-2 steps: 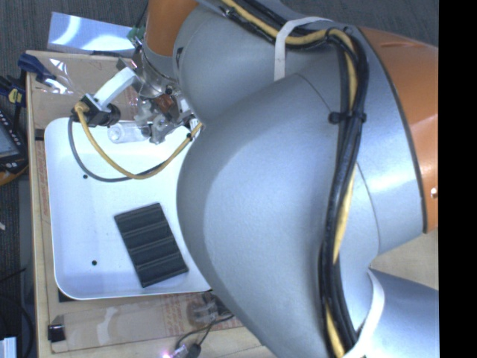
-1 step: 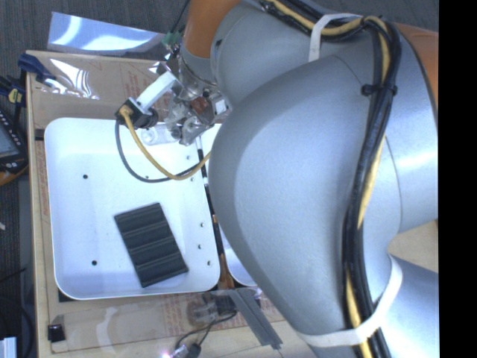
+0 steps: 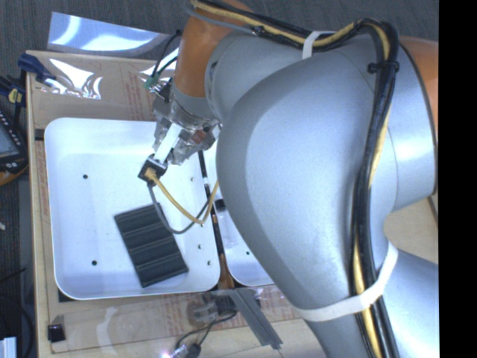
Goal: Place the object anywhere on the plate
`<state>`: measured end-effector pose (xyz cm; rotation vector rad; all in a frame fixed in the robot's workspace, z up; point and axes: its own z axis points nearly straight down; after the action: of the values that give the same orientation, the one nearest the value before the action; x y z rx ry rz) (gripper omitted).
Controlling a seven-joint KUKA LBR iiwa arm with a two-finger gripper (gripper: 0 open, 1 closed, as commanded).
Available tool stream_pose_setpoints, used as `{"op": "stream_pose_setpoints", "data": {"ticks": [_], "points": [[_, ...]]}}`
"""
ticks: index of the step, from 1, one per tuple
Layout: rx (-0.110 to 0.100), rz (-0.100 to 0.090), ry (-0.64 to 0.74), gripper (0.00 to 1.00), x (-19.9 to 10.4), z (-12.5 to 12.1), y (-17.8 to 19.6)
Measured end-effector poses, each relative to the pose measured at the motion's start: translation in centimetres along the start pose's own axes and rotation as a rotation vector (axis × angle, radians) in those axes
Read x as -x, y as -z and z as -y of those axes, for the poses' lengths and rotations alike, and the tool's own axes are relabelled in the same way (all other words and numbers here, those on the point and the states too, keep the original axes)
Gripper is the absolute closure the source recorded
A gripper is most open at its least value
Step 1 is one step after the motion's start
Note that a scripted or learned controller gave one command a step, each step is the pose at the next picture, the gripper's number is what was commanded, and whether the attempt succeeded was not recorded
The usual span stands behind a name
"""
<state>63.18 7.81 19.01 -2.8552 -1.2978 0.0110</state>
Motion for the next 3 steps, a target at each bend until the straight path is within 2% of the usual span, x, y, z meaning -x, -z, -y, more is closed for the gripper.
{"op": "stream_pose_setpoints", "data": {"ticks": [1,2,3], "points": [[0.002,0.000,0.285,1.00,7.1,0.3,0.1],[0.003,-0.004,0.120,1.00,0.6,3.3,10.1],[0.003,0.001,0.082,1.00,4.1,10.7,-9.3]]}}
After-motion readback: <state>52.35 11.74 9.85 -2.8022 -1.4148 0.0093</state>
